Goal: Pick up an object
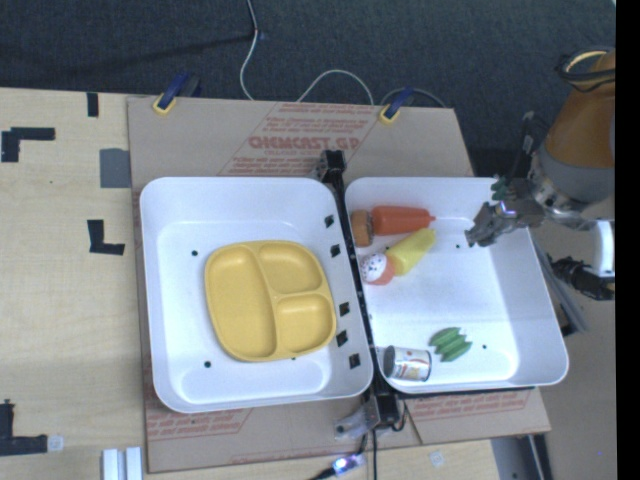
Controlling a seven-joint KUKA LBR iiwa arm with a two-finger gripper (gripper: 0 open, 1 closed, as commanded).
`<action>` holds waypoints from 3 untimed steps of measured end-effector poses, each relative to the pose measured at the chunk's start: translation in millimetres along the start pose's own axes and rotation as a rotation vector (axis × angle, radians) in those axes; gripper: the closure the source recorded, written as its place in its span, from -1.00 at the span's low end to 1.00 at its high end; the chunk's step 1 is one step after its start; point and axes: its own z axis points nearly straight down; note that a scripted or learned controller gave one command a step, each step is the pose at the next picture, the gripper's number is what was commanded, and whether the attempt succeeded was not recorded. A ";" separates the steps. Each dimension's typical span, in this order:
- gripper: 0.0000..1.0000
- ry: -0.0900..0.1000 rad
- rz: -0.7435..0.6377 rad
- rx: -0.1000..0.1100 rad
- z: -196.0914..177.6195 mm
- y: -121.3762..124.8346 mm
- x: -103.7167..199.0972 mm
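Observation:
My gripper point(487, 227) hangs over the right bin's far right side, apart from every object, with nothing seen between its fingers. The right bin point(520, 308) holds an orange carrot-like piece point(402, 218), a yellow bottle-shaped piece point(412, 250), a small round brown piece point(361, 229), a small white and orange figure point(376, 268), a green pod point(450, 343) and a silver can point(409, 365) lying near the front edge. The carrot and yellow piece lie about a hand's width left of the gripper.
The left bin point(170, 268) holds a yellow divided plate point(268, 298). A black divider with clips point(345, 268) runs between the bins. Both sit on cardboard point(290, 138) held by blue clamps. A white cable point(300, 88) loops at the back.

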 end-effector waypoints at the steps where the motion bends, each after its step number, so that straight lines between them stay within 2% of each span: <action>1: 1.00 0.003 -0.005 0.003 0.4 -0.3 64.5; 2: 1.00 0.003 -0.006 0.001 -10.8 4.6 124.3; 3: 1.00 0.002 -0.005 0.005 -3.1 -3.0 177.3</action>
